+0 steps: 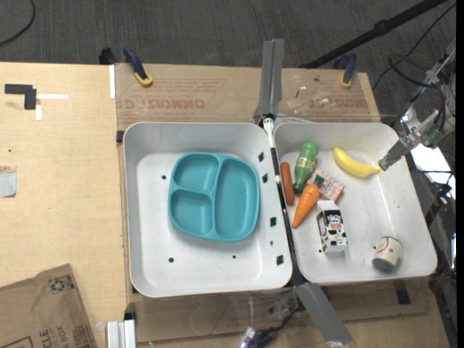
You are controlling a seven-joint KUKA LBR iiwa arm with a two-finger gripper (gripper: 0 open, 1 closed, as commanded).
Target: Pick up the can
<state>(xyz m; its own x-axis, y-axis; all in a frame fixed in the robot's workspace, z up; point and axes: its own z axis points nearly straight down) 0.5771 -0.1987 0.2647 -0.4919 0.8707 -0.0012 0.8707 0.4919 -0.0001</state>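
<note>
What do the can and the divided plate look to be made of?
The can: likely metal under a white printed label, with a dull grey end; too small to be sure. The teal plate: probably moulded plastic, with one even colour, a soft sheen and rounded compartments.

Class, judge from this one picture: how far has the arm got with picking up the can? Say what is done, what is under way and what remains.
Done: nothing yet. The can lies on its side near the right bin's front corner, untouched. Under way: the tool hangs at the far right of that bin, by the banana's tip. Left: move over the can, descend, grip and lift.
</note>
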